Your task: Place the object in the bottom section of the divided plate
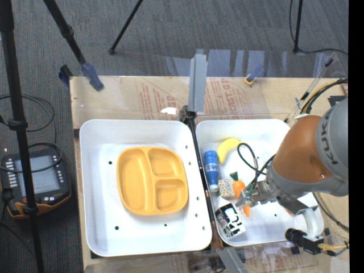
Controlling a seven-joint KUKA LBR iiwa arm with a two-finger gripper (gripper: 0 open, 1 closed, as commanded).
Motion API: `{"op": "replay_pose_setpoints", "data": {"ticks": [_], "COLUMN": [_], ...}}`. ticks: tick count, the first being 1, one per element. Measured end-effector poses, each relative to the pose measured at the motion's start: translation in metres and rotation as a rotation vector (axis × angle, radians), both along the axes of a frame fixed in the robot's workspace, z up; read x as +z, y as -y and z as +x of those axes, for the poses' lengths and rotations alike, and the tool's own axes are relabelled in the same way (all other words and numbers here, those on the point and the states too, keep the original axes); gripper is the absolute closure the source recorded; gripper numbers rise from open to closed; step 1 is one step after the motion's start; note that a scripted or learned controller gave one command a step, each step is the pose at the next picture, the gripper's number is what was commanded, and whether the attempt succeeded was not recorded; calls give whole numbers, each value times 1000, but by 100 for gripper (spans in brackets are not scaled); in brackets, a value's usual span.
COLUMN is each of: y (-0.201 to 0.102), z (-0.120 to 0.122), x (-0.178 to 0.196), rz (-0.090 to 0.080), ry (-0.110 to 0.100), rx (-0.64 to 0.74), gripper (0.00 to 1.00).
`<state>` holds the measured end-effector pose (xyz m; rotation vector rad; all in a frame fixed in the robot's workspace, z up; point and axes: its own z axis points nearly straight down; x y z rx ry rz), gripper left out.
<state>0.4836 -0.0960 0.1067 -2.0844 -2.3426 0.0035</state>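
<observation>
A yellow divided plate lies in the left bin, with one large section on its left and two smaller ones on its right. My gripper is low in the right bin, right over an orange carrot-shaped toy. The gripper covers the middle of this toy, and an orange tip shows just below it. A speckled block touches the toy's left side.
The right bin also holds a blue bottle along its left wall, a yellow banana behind it, and a black-and-white object at the front left. A black cable loops above the gripper. The arm's orange band overhangs the bin's right side.
</observation>
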Motion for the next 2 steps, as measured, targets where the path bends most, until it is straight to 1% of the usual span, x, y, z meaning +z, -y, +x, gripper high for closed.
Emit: {"op": "replay_pose_setpoints", "data": {"ticks": [1,2], "y": [-70,-22], "z": [13,27], "x": [79,96], "rz": [-1,-1], "ry": [0,1], "rx": [45,111], "gripper": [100,100]}}
